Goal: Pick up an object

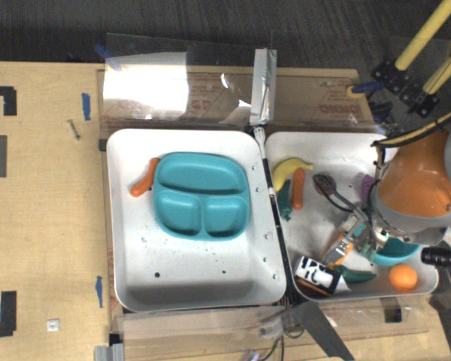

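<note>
The right bin holds a yellow banana, an orange carrot-like piece, a green item, a dark spoon, a black-and-white box, an orange ball and a teal bowl. My gripper is low in this bin, right of the middle, between the spoon and the box. A small orange bit lies right at its tip. The orange wrist band hides the bin's right side.
The left bin carries a teal divided plate with an orange sausage-shaped toy at its left. A clear divider stands behind the bins. Yellow rods cross the top right corner.
</note>
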`<state>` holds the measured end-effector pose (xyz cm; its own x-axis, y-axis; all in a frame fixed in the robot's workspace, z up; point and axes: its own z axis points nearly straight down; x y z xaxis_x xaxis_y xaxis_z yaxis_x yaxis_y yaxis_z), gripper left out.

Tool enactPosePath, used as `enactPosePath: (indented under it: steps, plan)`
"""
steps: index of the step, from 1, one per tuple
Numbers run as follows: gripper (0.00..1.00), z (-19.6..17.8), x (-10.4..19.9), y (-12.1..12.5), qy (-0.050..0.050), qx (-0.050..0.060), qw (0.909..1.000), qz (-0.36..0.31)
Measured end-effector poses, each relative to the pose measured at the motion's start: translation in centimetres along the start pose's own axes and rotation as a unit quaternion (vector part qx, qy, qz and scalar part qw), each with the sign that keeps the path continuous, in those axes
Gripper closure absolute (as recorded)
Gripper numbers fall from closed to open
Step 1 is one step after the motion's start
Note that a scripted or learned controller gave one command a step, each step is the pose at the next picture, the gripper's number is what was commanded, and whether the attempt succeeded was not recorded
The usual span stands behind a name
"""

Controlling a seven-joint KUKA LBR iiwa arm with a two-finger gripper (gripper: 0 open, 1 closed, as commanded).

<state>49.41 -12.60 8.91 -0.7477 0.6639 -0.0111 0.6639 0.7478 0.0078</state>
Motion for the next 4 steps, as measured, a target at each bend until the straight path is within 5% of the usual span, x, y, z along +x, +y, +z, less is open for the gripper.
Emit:
enactPosePath:
  steps: [1,2,3,4]
  plan:
    - [0.00,-3.7,-8.6,3.1,0.002,0.002,1.0000,-0.009]
    - [0.00,0.1,-4.2,1.6,0.001,0.001,0.9991,-0.042]
    - [1.00,-1.1,-4.3,2.0,-0.003,-0.002,0.9990,-0.044]
    - [1.00,-13.5,-0.5,4.9,-0.001,-0.001,0.9963,-0.086]
